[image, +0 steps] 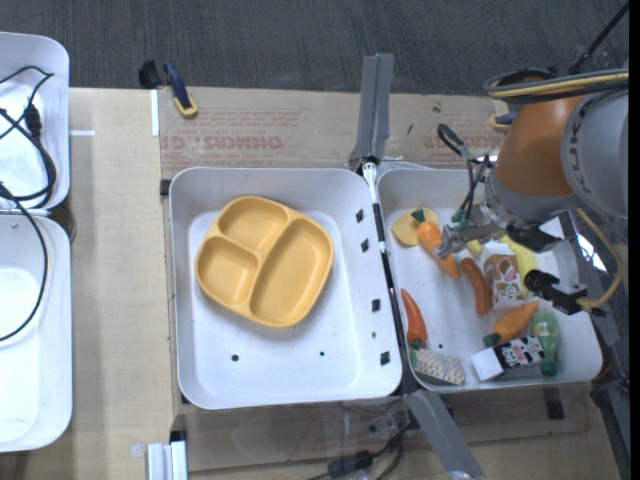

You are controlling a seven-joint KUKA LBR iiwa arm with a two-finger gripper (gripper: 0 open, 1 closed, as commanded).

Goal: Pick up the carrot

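**Gripper low over the carrot in the right bin, grasp not yet confirmed**

Nearest you, at the front of the right bin, lie a crumpled silver packet, a small black-and-white carton and a green bottle. Just behind them an orange wedge-shaped toy food rests near the bottle, and a red chilli pepper lies along the bin's left wall.

Further back, in the middle of the bin, a sausage sits beside a printed snack packet. Just behind these lies the carrot, orange with a green top, slanted, touching a pale yellow slice on its left.

The gripper hangs at the carrot's right side, very near or touching it. You cannot tell from this slant whether its fingers are spread or closed, and nothing shows the carrot clamped between them.

The left bin holds a yellow divided plate, well apart from the work.

You are likely at the approach or closing step. The next move probably calls for centring over the carrot's body, clear of the sausage, then closing and lifting straight up.
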